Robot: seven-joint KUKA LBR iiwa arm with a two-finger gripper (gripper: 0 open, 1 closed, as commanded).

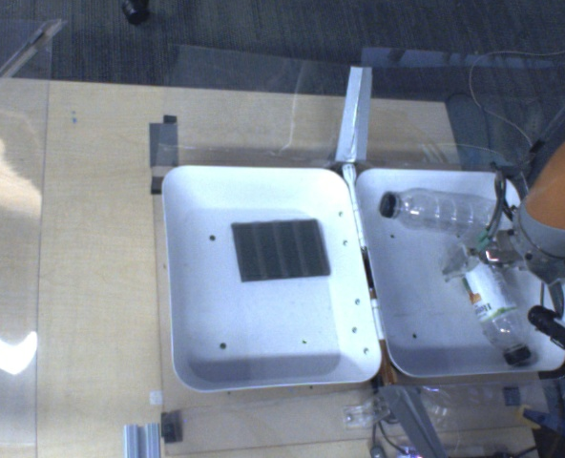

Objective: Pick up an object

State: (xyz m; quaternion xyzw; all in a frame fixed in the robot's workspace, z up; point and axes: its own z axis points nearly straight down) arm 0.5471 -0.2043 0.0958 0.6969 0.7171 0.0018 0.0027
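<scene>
Two clear plastic bottles lie in the right bin (407, 351). One bottle (433, 209) rests along the far wall with its black cap pointing left. The other bottle (492, 308) lies at a slant near the right wall, its black cap toward the front right corner. My gripper (477, 254) reaches in from the right and sits low over the bin, between the two bottles, at the upper end of the slanted one. The orange-banded wrist (559, 198) hides the bin's right rim. A dark ribbed rectangular pad (280, 250) lies flat in the left bin (197, 332).
A metal divider post (354, 122) rises behind the seam between the bins. Cables (512, 93) trail over the bench at the back right. Black clamps (164, 151) hold the left bin's corners. Light wooden bench (73, 256) stretches to the left.
</scene>
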